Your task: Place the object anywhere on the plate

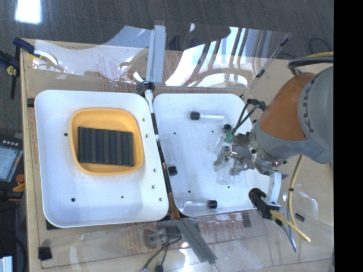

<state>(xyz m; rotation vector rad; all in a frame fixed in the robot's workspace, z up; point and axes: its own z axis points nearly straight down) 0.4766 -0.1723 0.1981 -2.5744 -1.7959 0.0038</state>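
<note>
Your plate (105, 122) holds nothing yet; the pincer (228, 162) hangs over the right bin (187, 152), grip state unclear.

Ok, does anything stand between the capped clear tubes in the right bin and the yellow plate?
Just the bins' adjoining rims, raised between the upper tube, the lower tube and the plate. A dark ridged block covers the plate's middle, leaving its yellow border bare.
</note>
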